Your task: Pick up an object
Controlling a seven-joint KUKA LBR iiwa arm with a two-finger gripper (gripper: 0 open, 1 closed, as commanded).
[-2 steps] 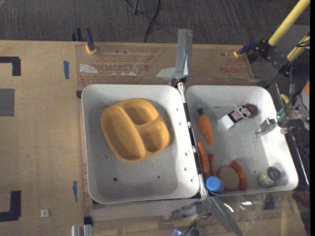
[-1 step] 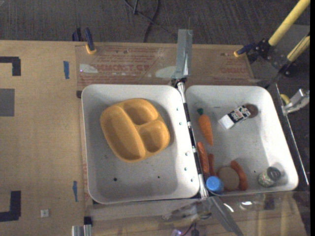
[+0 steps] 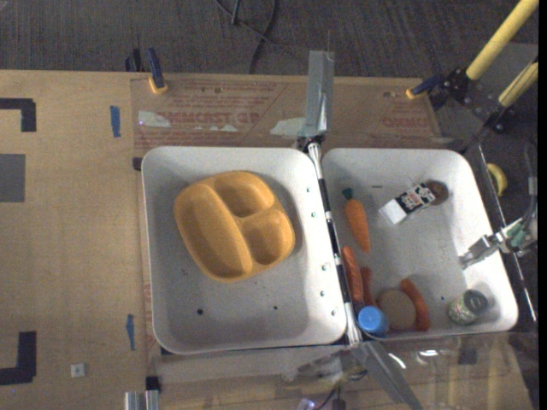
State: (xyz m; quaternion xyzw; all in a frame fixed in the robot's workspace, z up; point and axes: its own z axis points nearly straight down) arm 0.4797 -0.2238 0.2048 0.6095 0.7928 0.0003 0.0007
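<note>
The right bin (image 3: 444, 165) holds an orange carrot (image 3: 356, 222) near its left wall and a small white carton (image 3: 414, 200) at the back. Along the front lie a red sausage (image 3: 351, 273), a tan round bun (image 3: 396, 308), an orange-red sausage (image 3: 417, 304), a blue-capped item (image 3: 372, 320) and a small can (image 3: 467, 307). My gripper (image 3: 477, 251) reaches in over the right rim of this bin, above the can and apart from every object. Nothing is visibly held.
The left bin (image 3: 171, 297) contains a yellow divided plate (image 3: 235, 225). A metal strip (image 3: 318, 101) stands behind the seam between the bins. Yellow poles (image 3: 504, 32) and clamps occupy the back right corner. Cardboard bench surface (image 3: 68, 229) lies to the left.
</note>
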